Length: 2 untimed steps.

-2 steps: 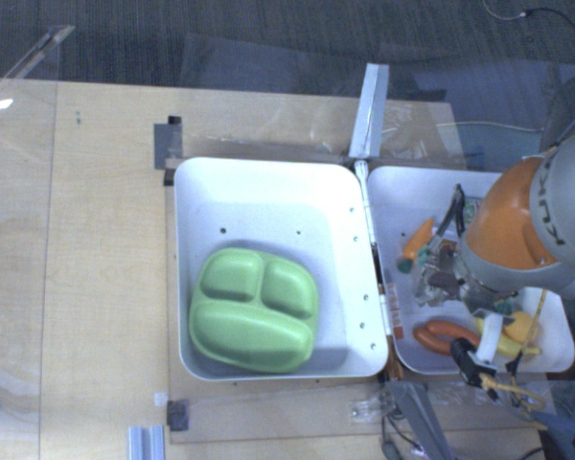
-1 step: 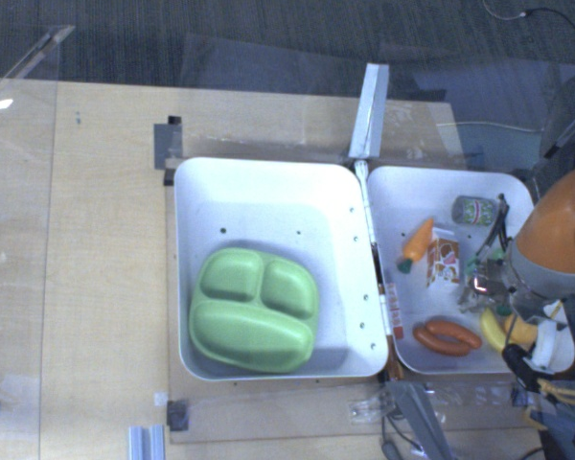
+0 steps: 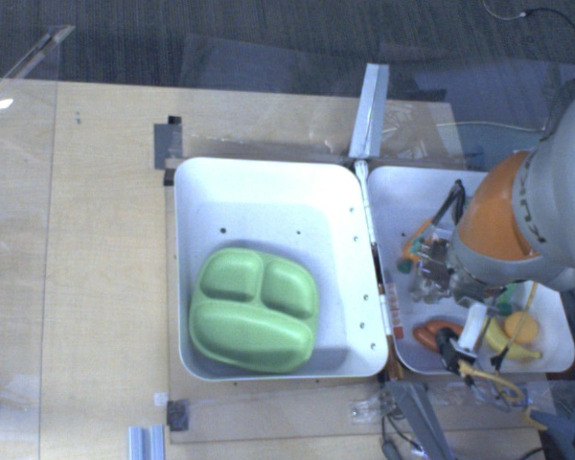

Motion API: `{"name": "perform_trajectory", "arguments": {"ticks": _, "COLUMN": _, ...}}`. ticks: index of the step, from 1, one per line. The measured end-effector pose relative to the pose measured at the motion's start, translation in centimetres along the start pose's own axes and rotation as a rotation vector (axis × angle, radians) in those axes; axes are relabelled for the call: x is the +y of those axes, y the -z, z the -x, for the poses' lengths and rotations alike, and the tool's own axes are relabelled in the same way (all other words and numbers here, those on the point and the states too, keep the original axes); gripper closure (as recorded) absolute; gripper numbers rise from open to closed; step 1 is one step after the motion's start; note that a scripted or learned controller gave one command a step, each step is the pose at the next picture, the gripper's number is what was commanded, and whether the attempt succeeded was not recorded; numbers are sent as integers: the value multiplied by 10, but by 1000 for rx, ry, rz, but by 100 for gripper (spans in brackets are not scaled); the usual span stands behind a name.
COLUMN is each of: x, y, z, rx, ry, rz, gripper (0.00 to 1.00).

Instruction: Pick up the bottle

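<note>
We count two smooth white bins on the pale wooden worktop (image 3: 96,257). The left bin (image 3: 268,190) carries one glossy green three-compartment tray (image 3: 255,309). The right bin (image 3: 402,195) holds small cluttered objects; we cannot pick out the bottle there. The arm (image 3: 517,218) reaches down over that clutter.

Pale wood bench (image 3: 86,257); two white bins (image 3: 268,190) (plain, unpatterned). A green tray (image 3: 254,310) sits near the left bin's front-left corner. Grey arm (image 3: 565,209), orange band (image 3: 494,220).
</note>
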State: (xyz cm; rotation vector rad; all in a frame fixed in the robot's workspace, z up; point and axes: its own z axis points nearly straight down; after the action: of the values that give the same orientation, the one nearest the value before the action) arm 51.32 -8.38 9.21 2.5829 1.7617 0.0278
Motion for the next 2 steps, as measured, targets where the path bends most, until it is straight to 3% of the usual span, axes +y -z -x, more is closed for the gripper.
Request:
{"name": "perform_trajectory", "arguments": {"ticks": 1, "x": -16, "y": 191, "z": -21, "rx": -6, "ry": -211, "rz": -15, "gripper": 100}}
{"name": "perform_trajectory", "arguments": {"ticks": 2, "x": -39, "y": 98, "z": -125, "rx": -6, "ry": -50, "rz": -22, "gripper": 100}}
